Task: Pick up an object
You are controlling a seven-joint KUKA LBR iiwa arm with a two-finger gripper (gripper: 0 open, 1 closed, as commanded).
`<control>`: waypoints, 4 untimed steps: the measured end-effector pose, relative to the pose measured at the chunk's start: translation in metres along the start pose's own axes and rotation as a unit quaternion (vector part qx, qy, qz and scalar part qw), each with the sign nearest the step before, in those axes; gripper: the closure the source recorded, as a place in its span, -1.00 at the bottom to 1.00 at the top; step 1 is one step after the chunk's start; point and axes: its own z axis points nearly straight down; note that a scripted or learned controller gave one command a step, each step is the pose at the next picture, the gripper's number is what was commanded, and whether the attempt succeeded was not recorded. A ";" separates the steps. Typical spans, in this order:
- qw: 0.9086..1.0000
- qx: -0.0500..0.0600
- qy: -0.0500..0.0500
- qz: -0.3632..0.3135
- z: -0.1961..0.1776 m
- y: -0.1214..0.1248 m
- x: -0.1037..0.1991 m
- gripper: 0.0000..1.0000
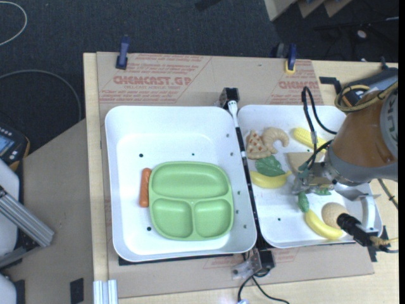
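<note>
Robotics lab: clamped bench board [158,75], loose cables [19,81], dark carpet [57,18].

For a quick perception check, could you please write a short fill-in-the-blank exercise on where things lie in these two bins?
1. The green divided tray lies in the ____ bin.
2. The orange hot dog lies just ____ of that tray.
3. The gripper hangs over the ____ bin.
4. The pretzel lies beside a ____ slice.

Missing words: left; left; right; pizza

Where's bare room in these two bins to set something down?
Left bin: a wide bare strip between its top wall and the green divided tray, above the orange hot dog. Right bin: a small bare patch at the bottom left, below the yellow banana. Around the gripper it's crowded with toy food.
</note>
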 end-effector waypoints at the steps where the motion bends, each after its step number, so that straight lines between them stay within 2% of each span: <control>1: 1.000 0.007 0.004 0.000 0.009 -0.026 -0.066 1.00; 2: 1.000 0.004 0.004 -0.004 -0.060 -0.024 -0.012 1.00; 3: 1.000 0.004 0.004 -0.003 -0.115 -0.023 0.007 1.00; 4: 1.000 0.006 0.004 -0.003 -0.120 -0.017 0.080 1.00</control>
